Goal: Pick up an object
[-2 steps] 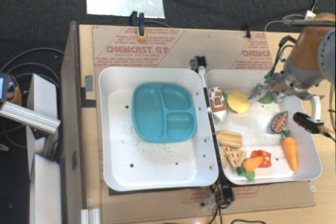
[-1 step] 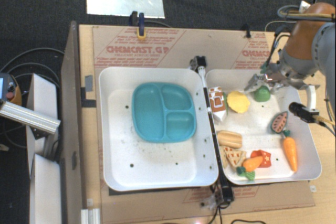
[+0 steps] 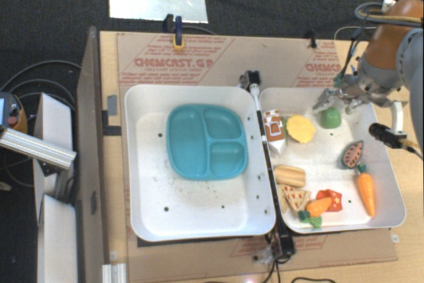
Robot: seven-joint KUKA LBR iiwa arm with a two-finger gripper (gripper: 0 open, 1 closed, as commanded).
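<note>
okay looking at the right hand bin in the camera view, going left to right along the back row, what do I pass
Small carton → yellow round piece → green ball, with the pincer just above it.

The gripper (image 3: 336,100) hangs over the right bin (image 3: 391,177), just above a green ball (image 3: 330,118). A yellow disc (image 3: 301,128), a carrot (image 3: 366,191) and a bread roll (image 3: 289,175) lie nearby. The left bin (image 3: 142,162) holds a teal divided plate (image 3: 206,141).
</note>
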